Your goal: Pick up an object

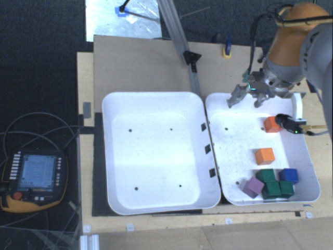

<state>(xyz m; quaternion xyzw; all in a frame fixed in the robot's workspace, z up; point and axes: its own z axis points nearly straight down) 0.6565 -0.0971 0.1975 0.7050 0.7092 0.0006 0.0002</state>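
Far left, off the bench: handheld control pendant with lit screen (34,181), cable looped behind it; no bearing on the pick. Left shallow white plastic bin (112,111): nothing to grasp on its floor. Right shallow white plastic bin (216,105): all candidates here, grouped toward the near and right side. Nearest the left of that group, small pale purple block (254,186), lying slightly askew, touching or just beside the dark green blocks (270,184); right of those, small blue cube (289,175), packed against the green. Above the cluster and standing apart, small orange cube (264,155); further up near the right wall, red-orange cube (271,124), close beside a black fitting on the arm. Two-finger gripper (248,97) hovering over the far end of the right bin, fingers spread apart, nothing between them; well apart from every block. Judged handling: blocks likely rigid, light, flat-sided, not fragile; smooth faces possibly a little slippery, so square contact on two opposite faces advised. Best candidate judged the orange cube: free on all sides, room for both fingers. Clustered blocks judged poor choices; neighbours blocking finger entry. Red-orange cube near the wall: little clearance on its right side.
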